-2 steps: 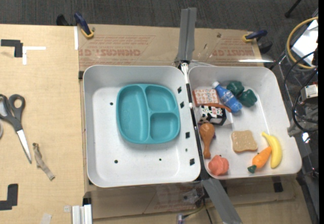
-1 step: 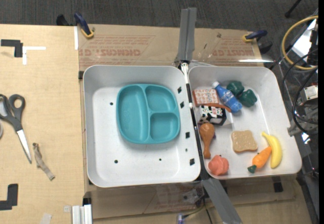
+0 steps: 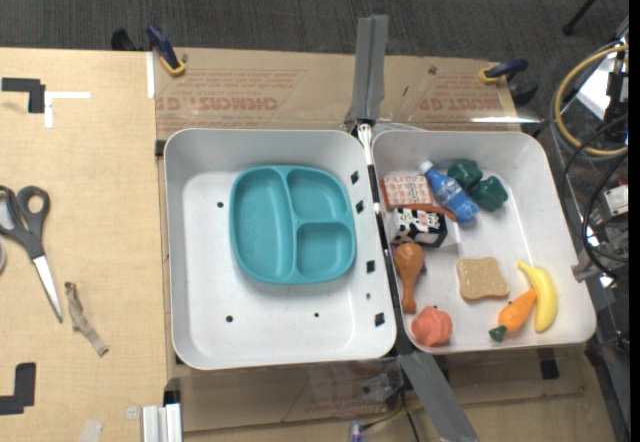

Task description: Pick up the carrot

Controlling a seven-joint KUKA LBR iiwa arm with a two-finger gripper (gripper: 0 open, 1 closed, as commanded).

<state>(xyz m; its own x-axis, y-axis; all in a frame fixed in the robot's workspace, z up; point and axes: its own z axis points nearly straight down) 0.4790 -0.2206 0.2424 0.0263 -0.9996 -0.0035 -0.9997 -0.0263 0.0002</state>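
The carrot (image 3: 513, 316) is small and orange with a green stem end. It lies near the front right corner of the right bin (image 3: 540, 160), slanted, its green tip pointing to the front left. A yellow banana (image 3: 540, 294) lies right beside it on the right, touching or nearly touching it. A slice of toast (image 3: 483, 279) sits just to its left.
The right bin also holds a chicken drumstick (image 3: 408, 268), a pink-orange round fruit (image 3: 432, 327), a blue bottle (image 3: 449, 192), a dark green item (image 3: 477, 184) and small printed boxes (image 3: 408, 192). In the left bin (image 3: 200, 230) rests a teal divided plate (image 3: 294, 224). Scissors (image 3: 32, 235) lie on the bench at left.
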